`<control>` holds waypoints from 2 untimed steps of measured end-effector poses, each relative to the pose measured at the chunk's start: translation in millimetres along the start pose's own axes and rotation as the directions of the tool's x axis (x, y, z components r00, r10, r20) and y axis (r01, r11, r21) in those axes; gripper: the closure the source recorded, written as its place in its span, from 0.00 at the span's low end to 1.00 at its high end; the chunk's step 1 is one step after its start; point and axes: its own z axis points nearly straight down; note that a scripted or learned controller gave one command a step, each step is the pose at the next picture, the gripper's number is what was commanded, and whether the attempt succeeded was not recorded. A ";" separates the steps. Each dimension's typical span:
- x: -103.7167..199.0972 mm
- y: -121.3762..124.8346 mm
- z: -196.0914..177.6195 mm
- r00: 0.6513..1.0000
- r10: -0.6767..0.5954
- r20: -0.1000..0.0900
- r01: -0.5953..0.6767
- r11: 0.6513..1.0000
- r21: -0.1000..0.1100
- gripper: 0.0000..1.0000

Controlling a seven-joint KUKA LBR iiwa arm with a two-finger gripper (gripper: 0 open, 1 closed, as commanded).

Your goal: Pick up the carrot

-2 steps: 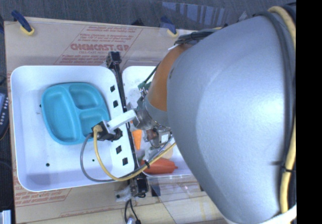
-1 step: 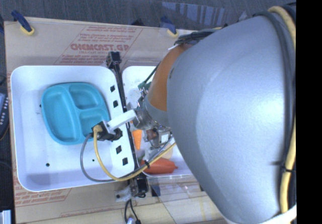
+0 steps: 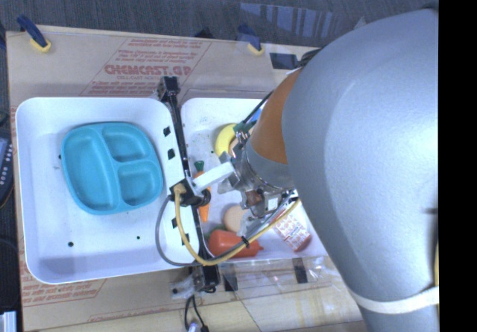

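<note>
The carrot [image 3: 203,213] lies in the right bin [image 3: 195,120] close to the divider. Just a thin orange strip of it shows, with a small green bit above that may be its top. A white part of the tool and a yellow cable cross over it. My gripper [image 3: 252,198] hangs low over the middle of the right bin, just right of the carrot, under the big grey arm and its orange band. The arm hides the tip of the gripper.
A yellow fruit [image 3: 223,136] sits at the back of the right bin. A pale egg-shaped item [image 3: 233,217], a red-orange item [image 3: 232,243] and a printed packet [image 3: 293,232] lie near the front. A blue divided plate [image 3: 112,166] rests in the left bin [image 3: 37,196].
</note>
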 end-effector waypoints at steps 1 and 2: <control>6.6 -33.9 0.5 1.000 -0.007 0.001 0.007 1.000 0.002 0.00; 60.2 -117.8 57.6 1.000 -0.011 0.002 0.011 1.000 -0.002 0.00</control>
